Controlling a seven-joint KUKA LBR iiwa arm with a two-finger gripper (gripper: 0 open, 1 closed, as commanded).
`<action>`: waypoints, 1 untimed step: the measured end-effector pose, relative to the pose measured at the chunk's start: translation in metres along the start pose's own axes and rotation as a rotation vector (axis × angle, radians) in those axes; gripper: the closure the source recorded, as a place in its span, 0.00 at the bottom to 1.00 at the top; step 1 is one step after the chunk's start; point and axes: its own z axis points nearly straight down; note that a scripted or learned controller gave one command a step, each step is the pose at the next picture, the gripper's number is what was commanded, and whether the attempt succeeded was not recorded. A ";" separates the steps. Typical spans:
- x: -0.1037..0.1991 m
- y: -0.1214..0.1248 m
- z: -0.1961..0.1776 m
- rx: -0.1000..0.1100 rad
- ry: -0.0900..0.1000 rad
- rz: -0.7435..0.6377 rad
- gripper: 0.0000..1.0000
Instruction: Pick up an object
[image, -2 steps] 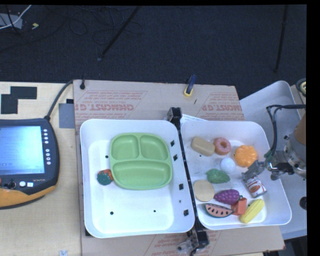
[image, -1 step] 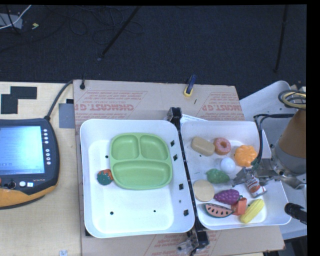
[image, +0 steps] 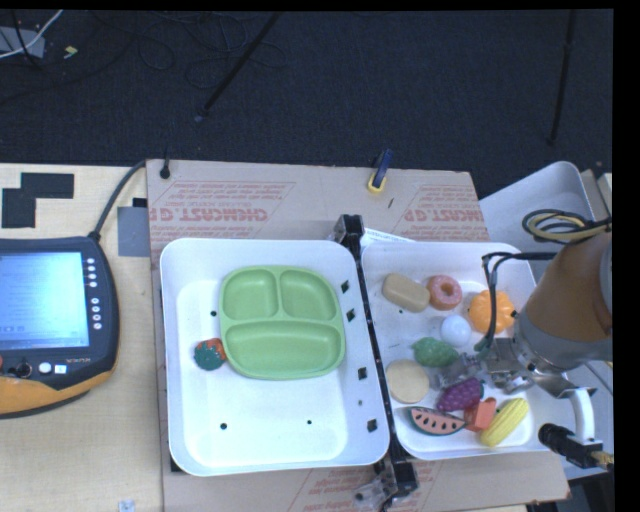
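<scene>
The arm's fingers (image: 497, 368) hang low over the crowded right bin (image: 395, 262), amid toy food; whether they are open or closed cannot be told, since dark wrist hardware blurs into the clutter there. Just beside them on the camera's left lie purple grapes (image: 459, 393), with a green leafy piece (image: 436, 351) above those and a white ball (image: 455, 329) near it. Below the fingers sit a small red piece (image: 482, 413), a yellow corn cob (image: 506, 421) and a watermelon slice (image: 437, 421). An orange fruit (image: 491, 309) lies above them, partly cut off by cable and wrist.

A clean pick probably means settling on one item, likely the grapes, centring over it and descending straight so neighbours are not clipped. Farther off are a pink doughnut (image: 444, 292), a tan bread piece (image: 405, 292) and a round biscuit (image: 407, 381). The left bin (image: 190, 400) holds a green divided plate (image: 281, 322).
</scene>
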 end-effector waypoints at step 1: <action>0.002 0.000 0.015 -0.003 -0.001 0.002 0.00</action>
